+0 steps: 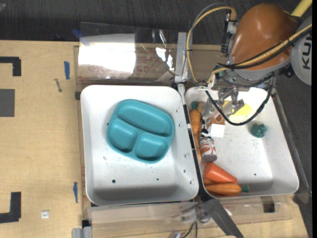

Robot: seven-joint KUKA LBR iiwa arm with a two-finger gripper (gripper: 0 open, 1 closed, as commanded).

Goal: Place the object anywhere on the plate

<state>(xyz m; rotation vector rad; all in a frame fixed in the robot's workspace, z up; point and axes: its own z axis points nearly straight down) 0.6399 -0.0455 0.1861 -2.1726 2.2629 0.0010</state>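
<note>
Pale wooden counter (pixel 34 148) carried two shallow white bins side by side. Over the right bin's (pixel 277 157) far end hung the hand (pixel 229 99), and whether it was open or closed could not be told. Just beside and below it lay a carrot (pixel 196 121), a small can (pixel 207 148), two more carrots (pixel 220 178), a yellow piece (pixel 241 111) and a green piece (pixel 258 129). A teal divided plate (pixel 140 130) sat alone in the left bin (pixel 94 172).

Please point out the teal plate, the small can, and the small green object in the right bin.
teal plate (pixel 140 129): camera view, on the divider between its compartments.
small can (pixel 207 149): camera view, on its side wall.
small green object (pixel 258 130): camera view, on its middle.
</note>
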